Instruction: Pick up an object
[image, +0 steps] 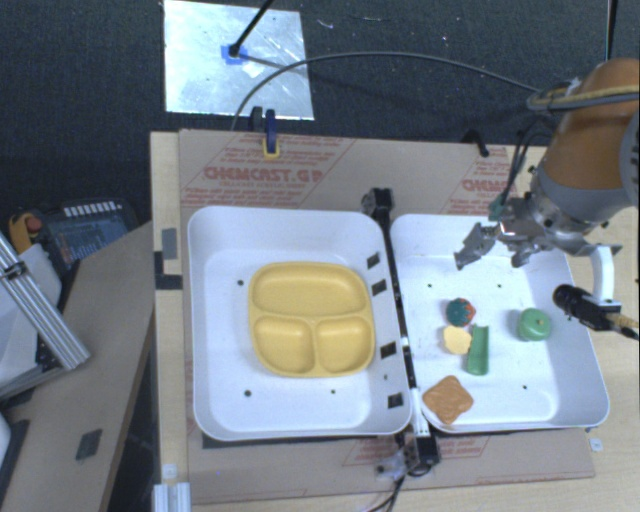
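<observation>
In the right bin (570, 400) lie several small objects. A green round piece (534, 323) sits toward the right. A small teal and red ball (460, 311) lies near the middle, with a yellow chunk (457, 341) and a green stick (478, 350) just below it. A brown toast-like piece (448, 398) rests at the bin's front left corner. My gripper (495, 255) hovers over the bin's back part, above and behind the ball, open, with nothing between its fingers.
The left bin (215, 300) holds a yellow divided plate (308, 318). A black divider with clips (392, 300) runs between the bins. A black fitting (585, 305) on the arm overhangs the right bin's right side.
</observation>
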